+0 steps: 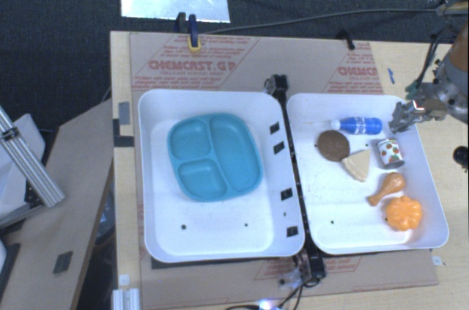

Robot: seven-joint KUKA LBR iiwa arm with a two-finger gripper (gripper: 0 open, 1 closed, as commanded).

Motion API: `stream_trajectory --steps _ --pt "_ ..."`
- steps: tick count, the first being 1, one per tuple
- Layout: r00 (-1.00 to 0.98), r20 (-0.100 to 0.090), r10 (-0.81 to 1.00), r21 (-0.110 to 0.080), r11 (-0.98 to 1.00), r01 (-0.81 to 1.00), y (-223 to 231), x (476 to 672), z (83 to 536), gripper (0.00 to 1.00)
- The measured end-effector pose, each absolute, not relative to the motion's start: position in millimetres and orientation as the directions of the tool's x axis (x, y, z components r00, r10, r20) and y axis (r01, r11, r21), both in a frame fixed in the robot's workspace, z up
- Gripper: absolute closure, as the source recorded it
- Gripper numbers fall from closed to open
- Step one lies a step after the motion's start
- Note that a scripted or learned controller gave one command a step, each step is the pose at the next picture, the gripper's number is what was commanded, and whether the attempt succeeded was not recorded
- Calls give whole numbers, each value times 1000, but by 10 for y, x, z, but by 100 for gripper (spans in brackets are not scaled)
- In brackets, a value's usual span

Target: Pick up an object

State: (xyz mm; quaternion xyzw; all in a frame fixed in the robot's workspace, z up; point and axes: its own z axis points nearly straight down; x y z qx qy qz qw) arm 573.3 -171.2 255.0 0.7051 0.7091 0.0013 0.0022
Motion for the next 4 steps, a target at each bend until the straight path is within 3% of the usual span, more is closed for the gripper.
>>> stream_trajectory --steps 2,4 --pt "-7 0 1000 2 7 1000 -713 5598 2484 100" --pt "-8 1 1000 1 8 1000 420 5285 2493 100"
